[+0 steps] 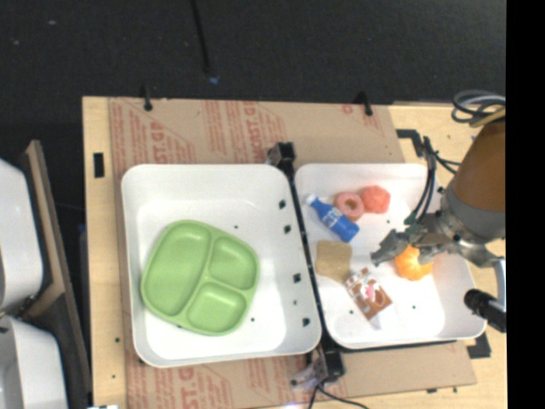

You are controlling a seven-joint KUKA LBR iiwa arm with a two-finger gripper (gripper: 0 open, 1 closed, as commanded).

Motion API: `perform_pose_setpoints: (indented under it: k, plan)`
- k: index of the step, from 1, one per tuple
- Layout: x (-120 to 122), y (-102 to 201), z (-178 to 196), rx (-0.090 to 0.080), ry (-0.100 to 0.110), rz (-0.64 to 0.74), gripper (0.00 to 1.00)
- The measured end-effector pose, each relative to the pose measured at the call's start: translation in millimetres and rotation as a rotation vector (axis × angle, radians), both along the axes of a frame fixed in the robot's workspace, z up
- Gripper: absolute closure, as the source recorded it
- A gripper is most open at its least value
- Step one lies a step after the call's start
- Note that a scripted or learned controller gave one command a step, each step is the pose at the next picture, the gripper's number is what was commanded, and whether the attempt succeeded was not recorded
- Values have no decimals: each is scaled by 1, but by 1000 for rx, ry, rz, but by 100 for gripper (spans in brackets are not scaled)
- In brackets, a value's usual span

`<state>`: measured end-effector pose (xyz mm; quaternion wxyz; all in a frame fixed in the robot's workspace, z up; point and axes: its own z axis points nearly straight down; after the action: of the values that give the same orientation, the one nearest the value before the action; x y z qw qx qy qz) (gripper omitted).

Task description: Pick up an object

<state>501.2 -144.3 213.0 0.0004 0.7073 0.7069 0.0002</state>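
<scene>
My gripper point(407, 250) was low inside the right bin point(443, 318), reaching in from the right side, and its dark fingers pointed to the left and a little downward. An orange object point(415, 265), round like a small fruit, lay right at the fingers, touching them or nearly so, on their lower side. I cannot tell if the fingers were spread or closed, because the wrist and the fruit hid the tips, and I cannot say that the fruit was between them. So I judged that nothing was surely grasped yet. The fruit has no long axis, so the direction of closing mattered little; what mattered was that it sat slightly below and to the right of the fingertips, not centred under them. The other things in this bin were farther to the left: a tan block point(334, 259), a small printed packet point(369, 294) lying at a slant just below it, a blue bottle point(333, 218) with its long axis going from upper left to lower right, and two pink round pieces point(363, 201) near the far wall. The left bin point(140, 194) held a green divided tray point(200, 276), well apart from my reach.
</scene>
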Motion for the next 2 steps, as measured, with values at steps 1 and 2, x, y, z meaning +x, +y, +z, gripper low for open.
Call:
perform_pose_setpoints:
  k: [1,2]
  plan:
    - [8,-3,76,-1,-6,3,0]
    - [-11,-2,176,-2,-10,57,0]
